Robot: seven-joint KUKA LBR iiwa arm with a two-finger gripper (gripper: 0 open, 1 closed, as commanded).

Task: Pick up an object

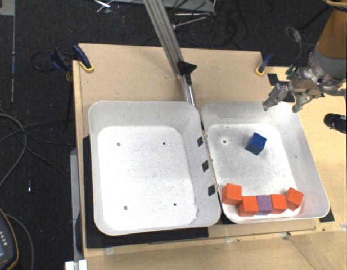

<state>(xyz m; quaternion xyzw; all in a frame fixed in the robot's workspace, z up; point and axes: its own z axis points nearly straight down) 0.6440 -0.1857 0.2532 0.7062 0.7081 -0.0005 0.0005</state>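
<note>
I have the blue cube [256, 143] sitting alone on the floor of the right bin [308, 167], below and a little left of the claw [284, 101] on my screen, well apart from it and tilted on 1 corner line. Farther down from the claw, along the bin's near wall, I count 5 blocks in a rough row: an orange block [231, 193] at the left end, a second orange one [248, 205] touching it, a purple block [264, 203] next, then another orange [278, 202], and an orange block [294, 198] at the right end, riding slightly up the wall. The claw itself hangs over the bin's far right rim, released, its 2 fingers splayed apart with nothing between them, the orange-banded arm [333, 38] rising up and right behind it. Far off to the claw's left lies the left bin [106, 122], and a metal pole [165, 30] slants up from between the 2 bins.
</note>
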